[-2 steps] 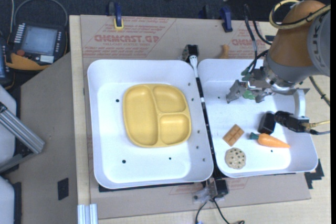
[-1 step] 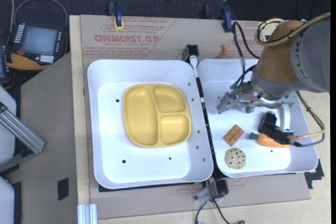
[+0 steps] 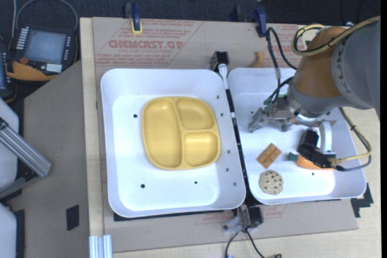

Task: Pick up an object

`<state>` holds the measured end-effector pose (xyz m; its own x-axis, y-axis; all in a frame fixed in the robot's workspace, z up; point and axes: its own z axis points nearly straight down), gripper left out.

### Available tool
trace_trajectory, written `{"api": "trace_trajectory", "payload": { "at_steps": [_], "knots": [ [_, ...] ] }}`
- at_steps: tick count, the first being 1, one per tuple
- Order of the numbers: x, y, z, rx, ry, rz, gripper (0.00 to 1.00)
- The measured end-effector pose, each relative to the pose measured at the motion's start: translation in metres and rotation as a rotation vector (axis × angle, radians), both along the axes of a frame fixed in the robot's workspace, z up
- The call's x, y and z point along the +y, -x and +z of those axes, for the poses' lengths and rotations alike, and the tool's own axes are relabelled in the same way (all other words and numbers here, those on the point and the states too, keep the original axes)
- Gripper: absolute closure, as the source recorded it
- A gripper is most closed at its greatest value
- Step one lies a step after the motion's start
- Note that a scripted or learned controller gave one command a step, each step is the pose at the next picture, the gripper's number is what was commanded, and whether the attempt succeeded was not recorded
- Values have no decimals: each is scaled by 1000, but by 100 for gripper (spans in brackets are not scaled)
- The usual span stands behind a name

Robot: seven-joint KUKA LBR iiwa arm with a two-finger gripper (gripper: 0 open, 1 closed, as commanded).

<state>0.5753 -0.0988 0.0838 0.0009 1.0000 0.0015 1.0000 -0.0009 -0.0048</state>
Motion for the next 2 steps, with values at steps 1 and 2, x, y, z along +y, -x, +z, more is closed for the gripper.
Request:
{"api": "trace_trajectory", "payload": {
  "at_steps": [1, 2],
  "knots": [
    [0, -1, 11, -3, 1, -1, 100],
    [-8, -7, 69, -11, 4, 1, 100]
  ]
}}
